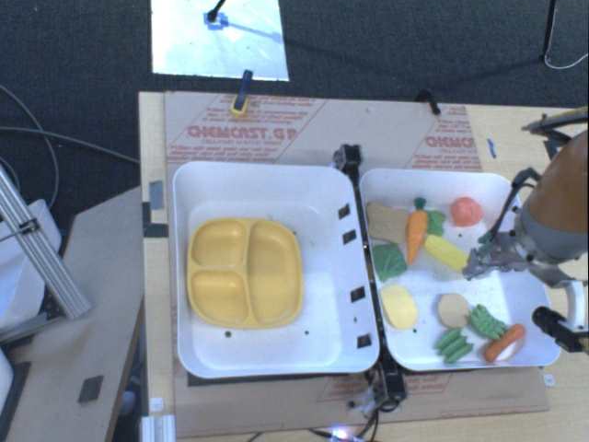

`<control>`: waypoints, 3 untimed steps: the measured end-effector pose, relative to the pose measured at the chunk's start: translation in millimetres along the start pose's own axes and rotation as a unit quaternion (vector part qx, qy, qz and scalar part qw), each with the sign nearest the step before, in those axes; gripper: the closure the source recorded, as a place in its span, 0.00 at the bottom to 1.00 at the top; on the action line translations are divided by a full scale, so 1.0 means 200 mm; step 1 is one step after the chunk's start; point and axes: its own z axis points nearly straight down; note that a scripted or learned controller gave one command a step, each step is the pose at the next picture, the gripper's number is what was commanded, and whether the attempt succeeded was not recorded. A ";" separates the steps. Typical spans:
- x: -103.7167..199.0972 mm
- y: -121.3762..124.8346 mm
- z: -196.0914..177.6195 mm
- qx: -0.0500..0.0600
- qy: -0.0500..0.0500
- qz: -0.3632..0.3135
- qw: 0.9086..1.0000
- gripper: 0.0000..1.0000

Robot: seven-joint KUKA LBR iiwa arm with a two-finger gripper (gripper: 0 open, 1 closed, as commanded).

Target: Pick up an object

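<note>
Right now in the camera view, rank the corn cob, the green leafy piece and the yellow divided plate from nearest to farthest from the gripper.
1. Corn cob, right bin, just left of the gripper.
2. Green leafy piece, near that bin's left wall.
3. Yellow divided plate, over in the left bin.

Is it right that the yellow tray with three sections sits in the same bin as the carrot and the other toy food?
Not quite. The camera view shows the yellow tray alone in the left bin, while the carrot and the other toy food lie in the right bin. The tray does have three sections.
</note>
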 end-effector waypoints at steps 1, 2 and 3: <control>0.04 -0.14 0.22 0.006 0.001 0.003 1.000 1.00; 0.36 -0.20 0.21 0.005 0.002 -0.001 1.000 1.00; 0.34 -0.19 0.16 0.003 0.000 0.001 1.000 1.00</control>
